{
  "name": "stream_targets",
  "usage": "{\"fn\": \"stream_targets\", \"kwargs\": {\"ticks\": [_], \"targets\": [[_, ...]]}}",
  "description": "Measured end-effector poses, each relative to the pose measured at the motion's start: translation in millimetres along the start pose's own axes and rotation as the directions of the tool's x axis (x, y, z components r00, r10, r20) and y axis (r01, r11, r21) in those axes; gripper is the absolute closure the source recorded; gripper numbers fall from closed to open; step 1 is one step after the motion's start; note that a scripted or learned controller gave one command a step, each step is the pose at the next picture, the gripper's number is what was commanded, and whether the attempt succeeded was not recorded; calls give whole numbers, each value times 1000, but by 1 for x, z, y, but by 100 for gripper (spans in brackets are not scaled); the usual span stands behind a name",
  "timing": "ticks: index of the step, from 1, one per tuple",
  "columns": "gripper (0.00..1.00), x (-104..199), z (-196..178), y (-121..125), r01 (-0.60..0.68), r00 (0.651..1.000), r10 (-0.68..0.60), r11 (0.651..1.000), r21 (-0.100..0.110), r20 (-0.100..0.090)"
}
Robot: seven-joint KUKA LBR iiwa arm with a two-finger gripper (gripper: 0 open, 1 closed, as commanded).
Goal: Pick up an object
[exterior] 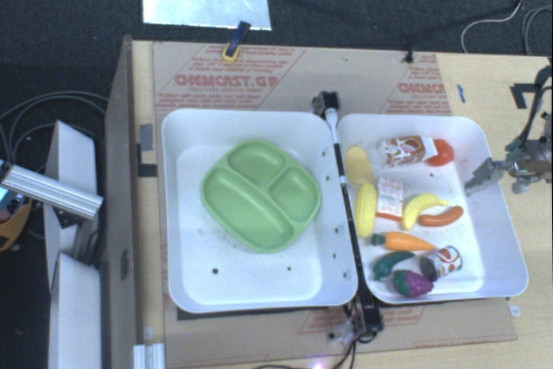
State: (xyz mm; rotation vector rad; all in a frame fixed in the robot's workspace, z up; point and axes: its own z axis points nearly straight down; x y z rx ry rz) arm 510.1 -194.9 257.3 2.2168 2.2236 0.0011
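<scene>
Spread or closed, I could not tell at this range: the gripper (494, 172) was a small grey shape at the far right rim of the right bin (511, 270), and nothing showed in its grasp.

And the pick was wide open, folks. All the candidates lay in that right bin: a little carton (404, 151) touching a red tomato (441, 153) at the top, and a banana (428, 205) resting on a sausage (441, 217) in the middle. A carrot (405, 242) sat just below them, and a small can (446, 259) lay near a purple piece (413, 283) at the bottom. The tomato and the banana were nearest the gripper.

Not one of them was off the floor of the bin. By my read, the task was barely under way, with choosing, reaching in, closing and lifting all left to do.

Next door, the left bin (183, 276) held a green divided plate (261, 194).
</scene>
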Motion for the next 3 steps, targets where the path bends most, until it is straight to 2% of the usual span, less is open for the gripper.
{"fn": "stream_targets", "kwargs": {"ticks": [1,2,3], "targets": [[0,27,132,-27,-1,1000,1,1000,13,-6],[0,62,171,47,7,1000,-7,1000,-5,0],[100,61,157,48,2,1000,-2,1000,-12,-2]]}}
